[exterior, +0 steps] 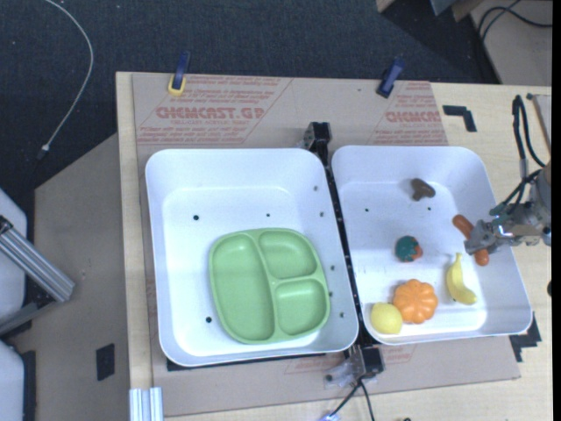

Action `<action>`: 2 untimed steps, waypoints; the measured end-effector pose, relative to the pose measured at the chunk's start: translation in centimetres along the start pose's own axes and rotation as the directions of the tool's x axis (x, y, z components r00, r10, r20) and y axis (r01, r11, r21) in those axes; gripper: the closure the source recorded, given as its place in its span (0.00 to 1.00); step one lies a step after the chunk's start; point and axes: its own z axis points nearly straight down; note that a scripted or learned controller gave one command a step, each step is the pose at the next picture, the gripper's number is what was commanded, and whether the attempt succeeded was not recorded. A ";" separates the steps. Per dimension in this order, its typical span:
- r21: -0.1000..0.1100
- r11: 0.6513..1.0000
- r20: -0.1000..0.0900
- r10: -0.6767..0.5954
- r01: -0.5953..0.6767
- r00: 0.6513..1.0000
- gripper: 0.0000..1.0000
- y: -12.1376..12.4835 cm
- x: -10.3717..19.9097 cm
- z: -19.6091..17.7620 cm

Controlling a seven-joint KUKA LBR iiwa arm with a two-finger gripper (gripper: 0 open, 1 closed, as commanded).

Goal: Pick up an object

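Note:
The right bin (377,182) holds several toy foods. A brown lump (422,189) lies at the back and a teal ball (407,249) in the middle. A yellow banana (460,281), an orange pumpkin (415,300) and a yellow lemon (387,318) lie along the front. An orange carrot (462,225) lies by the bin's right wall. My gripper (485,235) comes in from the right and sits low, right over the carrot's middle. It covers that part, so orange shows on both sides of it.
The left bin (175,191) holds a green divided plate (267,283). A black clamp (317,135) sits between the bins at the back. Cables hang at the far right beside the arm (526,222).

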 end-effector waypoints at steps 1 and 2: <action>-0.001 1.000 0.000 -0.001 0.001 1.000 1.00 -0.1 0.3 -4.4; 0.006 1.000 -0.006 -0.006 0.006 1.000 1.00 1.9 5.9 -3.4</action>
